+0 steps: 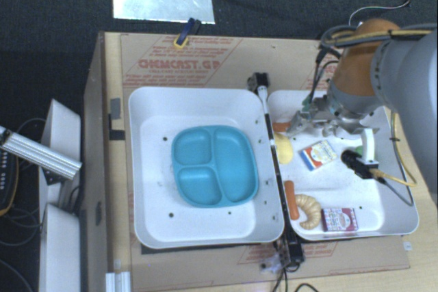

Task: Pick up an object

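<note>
Arm (383, 72): reaches in from your 3 o'clock, over the right bin (397, 215).
Gripper (316, 121): low in that bin's upper part (grip state: cannot tell).
Objects: small carton (319, 155) just at its 6 o'clock; croissant (307, 210) farther down.
Left bin (147, 147): holds 1 blue divided plate (214, 165).

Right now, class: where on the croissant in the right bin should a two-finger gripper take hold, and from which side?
Probably across the thick middle of the croissant, coming straight down from above. It lies flat on the right bin's floor, curved, with thin tips. The orange stick beside it and the red packet crowd its ends, so set the fingers across its narrow width.
</note>
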Robot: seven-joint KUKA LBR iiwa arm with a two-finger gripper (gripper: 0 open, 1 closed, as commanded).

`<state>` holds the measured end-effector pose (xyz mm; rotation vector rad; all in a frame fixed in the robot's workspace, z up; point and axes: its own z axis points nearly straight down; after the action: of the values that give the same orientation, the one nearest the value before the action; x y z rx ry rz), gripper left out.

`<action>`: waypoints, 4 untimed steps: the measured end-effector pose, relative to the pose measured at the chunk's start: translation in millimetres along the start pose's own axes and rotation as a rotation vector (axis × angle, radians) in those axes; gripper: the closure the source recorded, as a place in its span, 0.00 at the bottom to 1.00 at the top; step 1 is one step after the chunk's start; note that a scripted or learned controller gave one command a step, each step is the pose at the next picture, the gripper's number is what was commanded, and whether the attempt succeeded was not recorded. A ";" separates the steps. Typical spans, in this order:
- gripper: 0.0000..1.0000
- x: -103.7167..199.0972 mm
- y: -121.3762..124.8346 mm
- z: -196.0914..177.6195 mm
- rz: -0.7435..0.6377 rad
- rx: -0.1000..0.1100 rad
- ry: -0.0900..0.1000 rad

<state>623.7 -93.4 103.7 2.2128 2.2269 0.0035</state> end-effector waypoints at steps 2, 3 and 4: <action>0.00 -13.1 -69.4 19.2 0.005 0.003 0.000; 1.00 -13.4 -68.5 8.5 0.004 0.000 0.000; 0.00 -13.3 -68.6 8.6 0.004 0.001 0.000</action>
<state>555.2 -107.2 94.8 2.2178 2.2228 0.0032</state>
